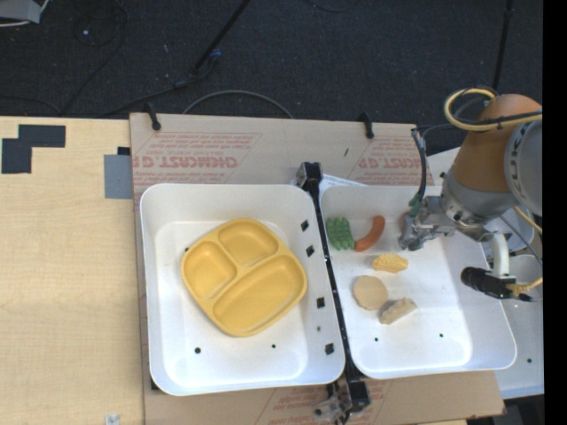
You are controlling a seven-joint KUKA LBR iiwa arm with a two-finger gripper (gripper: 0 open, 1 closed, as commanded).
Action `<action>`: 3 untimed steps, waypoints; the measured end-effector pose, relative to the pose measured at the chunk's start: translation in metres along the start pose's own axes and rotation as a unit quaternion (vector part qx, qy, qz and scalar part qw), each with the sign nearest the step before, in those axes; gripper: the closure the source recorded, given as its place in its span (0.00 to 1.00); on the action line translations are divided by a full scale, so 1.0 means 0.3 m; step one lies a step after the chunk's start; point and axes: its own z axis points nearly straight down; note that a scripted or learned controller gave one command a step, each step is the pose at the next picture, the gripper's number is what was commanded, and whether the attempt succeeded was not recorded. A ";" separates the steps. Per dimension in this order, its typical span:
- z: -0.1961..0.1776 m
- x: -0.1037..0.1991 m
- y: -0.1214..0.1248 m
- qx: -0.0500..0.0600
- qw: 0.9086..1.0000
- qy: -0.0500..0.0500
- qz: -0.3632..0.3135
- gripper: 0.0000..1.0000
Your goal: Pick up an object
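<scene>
The right bin (pixel 443 348) holds several small food items: a green ridged piece (pixel 339 233), an orange-red sausage (pixel 369 234), a yellow piece (pixel 390 262), a round tan piece (pixel 370 291) and a tan-grey lump (pixel 398 310). My gripper (pixel 411 236) hangs low over the bin's upper right part, just right of the sausage and above the yellow piece. Nothing shows between its fingers.
A yellow three-compartment tray (pixel 244 275) lies in the left bin (pixel 168 343). A black divider (pixel 323 282) runs between the bins. Cardboard (pixel 221 153) lies behind them, with a wooden bench (pixel 62 273) to the left.
</scene>
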 end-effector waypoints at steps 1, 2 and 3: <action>-0.152 -0.010 0.025 -0.003 1.000 -0.001 -0.001 1.00; -0.277 -0.012 0.027 -0.003 1.000 -0.001 -0.002 1.00; -0.250 0.167 -0.021 0.000 1.000 0.001 -0.003 1.00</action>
